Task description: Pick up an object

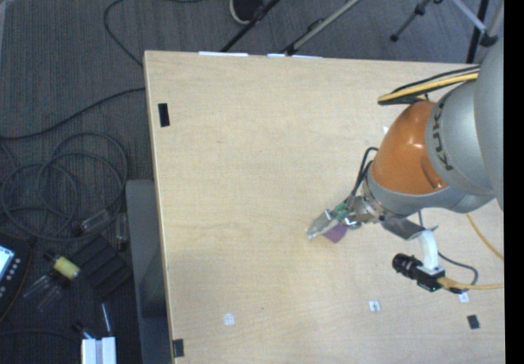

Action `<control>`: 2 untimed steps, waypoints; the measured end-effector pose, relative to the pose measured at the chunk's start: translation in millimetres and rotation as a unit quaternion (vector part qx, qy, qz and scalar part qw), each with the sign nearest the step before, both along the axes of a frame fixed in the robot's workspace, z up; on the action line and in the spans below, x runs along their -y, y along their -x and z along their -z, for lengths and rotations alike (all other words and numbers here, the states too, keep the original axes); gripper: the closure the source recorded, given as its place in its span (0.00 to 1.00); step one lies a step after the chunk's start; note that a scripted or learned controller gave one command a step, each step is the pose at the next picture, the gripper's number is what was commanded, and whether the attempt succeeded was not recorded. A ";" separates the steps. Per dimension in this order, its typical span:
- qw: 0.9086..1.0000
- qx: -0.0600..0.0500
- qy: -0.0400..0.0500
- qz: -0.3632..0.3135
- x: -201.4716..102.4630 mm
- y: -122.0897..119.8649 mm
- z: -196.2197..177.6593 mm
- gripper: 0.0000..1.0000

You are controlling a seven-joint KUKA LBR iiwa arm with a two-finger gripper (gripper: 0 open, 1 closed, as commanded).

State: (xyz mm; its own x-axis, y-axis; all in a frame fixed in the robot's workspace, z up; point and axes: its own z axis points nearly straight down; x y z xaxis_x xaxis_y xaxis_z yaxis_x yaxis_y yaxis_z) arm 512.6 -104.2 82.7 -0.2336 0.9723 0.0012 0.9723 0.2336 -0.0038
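Camera view showed your jaws point(325, 228) right of frame centre, low over the bench point(246, 150), touching a small purple object point(334, 233); clenched or released, you couldn't tell. Confirm the object sat between them before lifting slowly.

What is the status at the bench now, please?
Tool low over the wooden bench top. Small purple object right beside its tip; grasp not confirmed. Nothing else close around it.
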 end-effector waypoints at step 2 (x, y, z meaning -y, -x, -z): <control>0.999 0.000 0.001 0.033 -50.9 -47.1 -99.7 1.00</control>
